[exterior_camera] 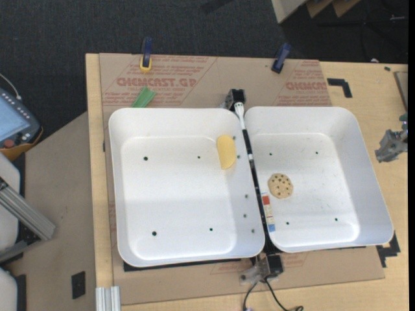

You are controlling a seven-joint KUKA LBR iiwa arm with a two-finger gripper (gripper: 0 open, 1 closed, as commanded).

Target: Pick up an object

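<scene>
The cardboard-covered bench [194, 76] fills most of the frame, with two white bins side by side on it. The left bin [175, 238] holds a yellow piece [226, 151] near its upper right wall. The right bin [337, 173] holds a round speckled cookie [280, 186] in its left half. At the right edge of the frame, mid-height, a grey metal part, probably the gripper [391, 144], sits outside the bins; I cannot tell how it is set. Judging by this, nothing is picked yet: approach, grasp and lift all remain.

Grey part of arm [391, 144] at right edge, low over bench.
</scene>
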